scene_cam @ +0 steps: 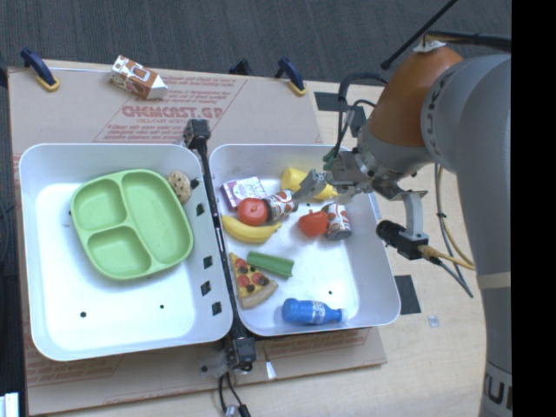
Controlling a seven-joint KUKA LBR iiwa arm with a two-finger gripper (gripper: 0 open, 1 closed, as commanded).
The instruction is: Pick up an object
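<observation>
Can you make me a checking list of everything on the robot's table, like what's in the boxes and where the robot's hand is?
Surface: bench with a cardboard sheet under two white bins, left bin and right bin, side by side.
Job's things: in the right bin, a banana, tomato, red pepper, can, green stick, pizza slice, blue bottle, yellow piece.
Clutter: green divided plate and a cookie in the left bin; small carton on the cardboard.
End effector: the end effector is low over the right bin's far side, by the yellow piece; grip unclear.
Cables: wires by the arm; cord at the near edge.
Surroundings: blue clamps on the cardboard; dark floor.
</observation>
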